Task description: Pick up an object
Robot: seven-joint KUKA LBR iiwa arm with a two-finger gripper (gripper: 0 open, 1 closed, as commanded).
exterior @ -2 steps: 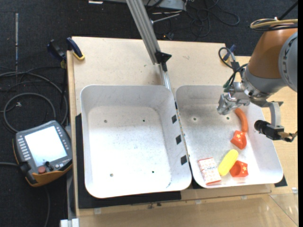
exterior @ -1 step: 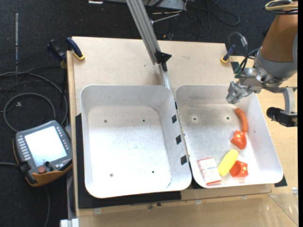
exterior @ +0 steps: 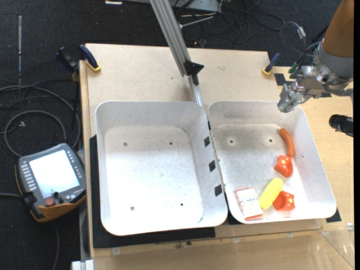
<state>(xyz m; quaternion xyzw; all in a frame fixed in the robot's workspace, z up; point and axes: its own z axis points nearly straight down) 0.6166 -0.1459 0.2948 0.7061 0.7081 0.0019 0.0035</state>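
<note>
My gripper (exterior: 287,103) hangs over the far right corner of the right bin (exterior: 247,117), well above the objects, with nothing seen between its fingers. In that bin lie an orange carrot-like stick (exterior: 288,142), a red piece (exterior: 284,166), a yellow banana-shaped object (exterior: 270,192), another red piece (exterior: 285,201) and a small white-and-red box (exterior: 248,202). They are gathered along the bin's right and near side, below the gripper in the view.
The left bin (exterior: 112,122) lies beside the right one. A slanted metal pole (exterior: 171,30) runs from the top down to the divide between the bins. Clamps sit at the bench's far corners. A teach pendant (exterior: 50,179) lies on the floor at left.
</note>
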